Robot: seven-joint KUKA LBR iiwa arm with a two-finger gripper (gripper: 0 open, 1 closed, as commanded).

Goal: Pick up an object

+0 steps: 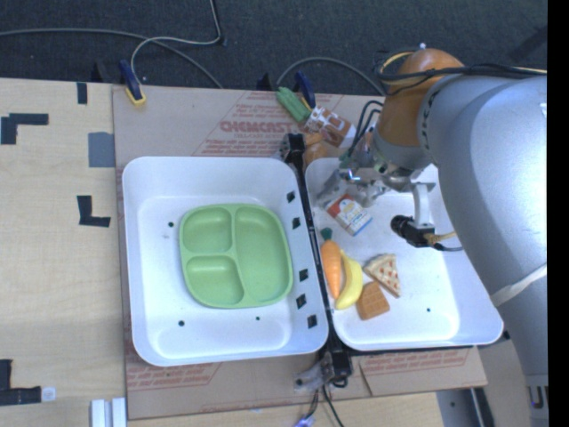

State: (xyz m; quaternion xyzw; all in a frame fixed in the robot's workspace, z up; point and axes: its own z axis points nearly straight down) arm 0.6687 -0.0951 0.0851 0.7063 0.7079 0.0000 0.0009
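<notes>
- Wooden surface point(53, 265), cardboard-lined under the bins, is carrying two shallow white bins side by side; dark carpet and loose cables are lying beyond it at 12 o'clock.
- Left bin point(151, 327) is holding a green divided plate point(236, 255) at its centre.
- Right bin point(444, 318) is holding the candidates: small red-and-white carton point(352, 214) toward 11 o'clock of the bin, carrot point(332, 268) and banana point(350, 283) touching along the 9 o'clock wall, sandwich wedge point(384, 272) and brown cracker-like piece point(372, 302) just beside them.
- End effector point(366, 178) is hanging just above the carton, at its 12 o'clock; whether it is released or clenched cannot be told, and nothing is visibly being grasped.
- Judgement, step in hand: descending onto the carton.
- Handling note: centring over the carton's short sides is advisable, since the bin wall at 9 o'clock is crowding the approach; closing only once low enough is lessening the risk of the carton skidding away.
</notes>
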